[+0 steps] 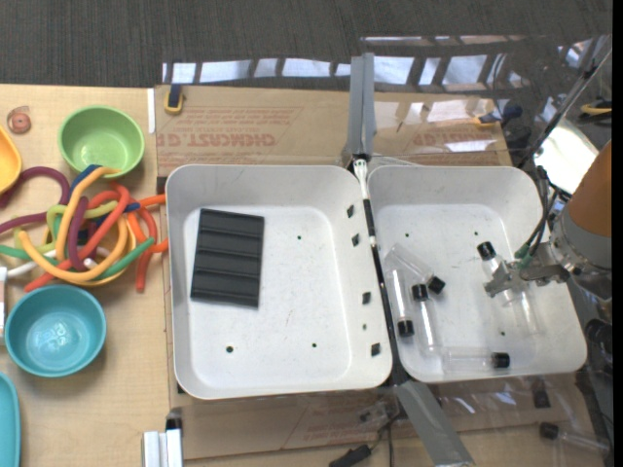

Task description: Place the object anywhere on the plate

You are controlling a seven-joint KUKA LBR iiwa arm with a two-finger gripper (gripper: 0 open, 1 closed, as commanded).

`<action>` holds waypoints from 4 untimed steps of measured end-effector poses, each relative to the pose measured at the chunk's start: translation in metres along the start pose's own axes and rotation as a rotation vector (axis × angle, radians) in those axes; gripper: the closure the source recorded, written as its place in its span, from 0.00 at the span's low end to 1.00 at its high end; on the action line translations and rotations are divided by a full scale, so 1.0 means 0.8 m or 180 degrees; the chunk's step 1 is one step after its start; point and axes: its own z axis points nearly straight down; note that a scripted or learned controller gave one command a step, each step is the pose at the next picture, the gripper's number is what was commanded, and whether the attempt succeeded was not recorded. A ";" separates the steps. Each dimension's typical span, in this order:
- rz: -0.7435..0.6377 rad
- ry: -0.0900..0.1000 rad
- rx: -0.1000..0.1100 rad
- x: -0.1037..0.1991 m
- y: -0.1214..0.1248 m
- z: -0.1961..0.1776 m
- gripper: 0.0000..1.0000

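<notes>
step: we judge the grasp underway | gripper low in right bin over clear vial, its hold we cannot tell | next: secure vial, carry left to dark plate

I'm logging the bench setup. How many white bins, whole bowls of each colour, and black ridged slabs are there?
White bins: 2
Green bowl: 1
Blue bowl: 1
Black ridged slab: 1
Total: 5
</notes>
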 end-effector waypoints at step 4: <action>0.0937 -0.0004 -0.0004 -0.061 -0.025 -0.049 1.00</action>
